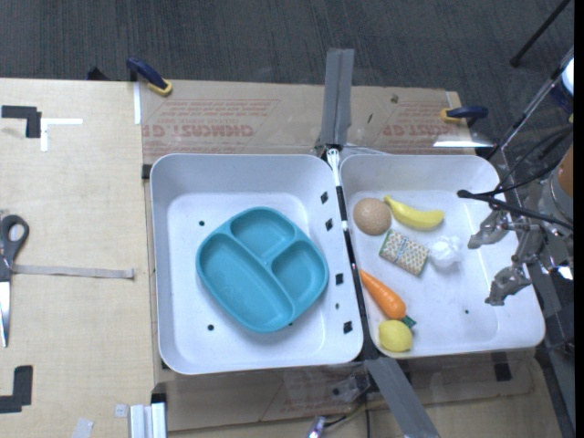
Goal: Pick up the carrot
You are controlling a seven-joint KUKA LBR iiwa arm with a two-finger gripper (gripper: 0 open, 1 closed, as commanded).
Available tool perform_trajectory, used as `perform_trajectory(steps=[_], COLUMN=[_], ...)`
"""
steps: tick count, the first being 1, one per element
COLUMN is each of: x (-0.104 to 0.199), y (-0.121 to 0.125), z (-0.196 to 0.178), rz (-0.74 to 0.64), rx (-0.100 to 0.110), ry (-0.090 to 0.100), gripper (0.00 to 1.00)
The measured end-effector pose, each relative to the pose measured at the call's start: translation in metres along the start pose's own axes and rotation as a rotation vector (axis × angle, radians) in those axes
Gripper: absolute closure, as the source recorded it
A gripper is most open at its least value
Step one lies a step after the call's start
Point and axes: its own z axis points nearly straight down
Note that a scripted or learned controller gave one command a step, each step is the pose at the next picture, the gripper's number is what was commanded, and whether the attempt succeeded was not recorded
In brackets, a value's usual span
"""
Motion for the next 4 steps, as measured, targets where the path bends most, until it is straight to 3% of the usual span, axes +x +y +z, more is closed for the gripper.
perform_trajectory(steps=[1,2,4], x=[-0.001,0.013,0.013], y=[0.054,0.084,0.088], z=[0.101,0.112,0.127], rz=[0.045,0.037,0.097], rx=[-0.001,-0.001,0.0], ry=[0.002,0.0,0.0], gripper=[0.0,0.0,0.0])
